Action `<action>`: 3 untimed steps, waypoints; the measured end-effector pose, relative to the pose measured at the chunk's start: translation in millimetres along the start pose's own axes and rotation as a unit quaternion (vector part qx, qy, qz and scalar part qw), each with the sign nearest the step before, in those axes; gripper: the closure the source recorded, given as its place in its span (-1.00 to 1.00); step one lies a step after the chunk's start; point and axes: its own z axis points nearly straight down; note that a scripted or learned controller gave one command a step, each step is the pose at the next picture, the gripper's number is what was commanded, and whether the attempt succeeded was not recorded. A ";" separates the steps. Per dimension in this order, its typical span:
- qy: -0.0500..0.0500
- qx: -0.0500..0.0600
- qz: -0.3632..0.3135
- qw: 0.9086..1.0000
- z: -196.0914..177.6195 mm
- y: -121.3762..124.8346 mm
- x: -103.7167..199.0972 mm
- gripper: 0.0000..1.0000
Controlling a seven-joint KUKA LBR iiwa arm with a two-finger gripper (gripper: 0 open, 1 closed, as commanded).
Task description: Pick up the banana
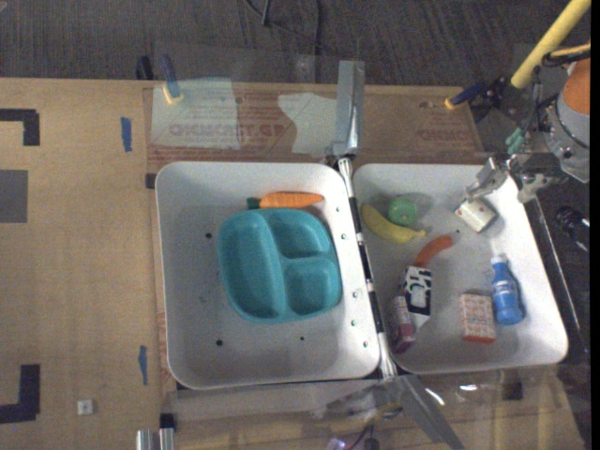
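The banana (392,224) lies in the right bin (548,340), near its upper left corner, slanting down to the right; a green ball (404,210) touches its upper side and an orange-red piece (433,248) lies just beside its lower end; the gripper (497,178) hangs over the bin's upper right edge, and whether its jaws are parted I cannot tell; a small white block (476,216) sits just below it; a teal tray (279,263) fills the left bin (183,345), a carrot (292,199) at its top rim.
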 end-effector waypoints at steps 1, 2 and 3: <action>0.000 0.000 -0.087 0.996 101.4 -8.6 69.2 -1.00; -0.001 -0.003 -0.146 0.989 161.6 16.7 78.4 -1.00; -0.003 -0.007 -0.144 0.990 150.0 18.3 75.2 1.00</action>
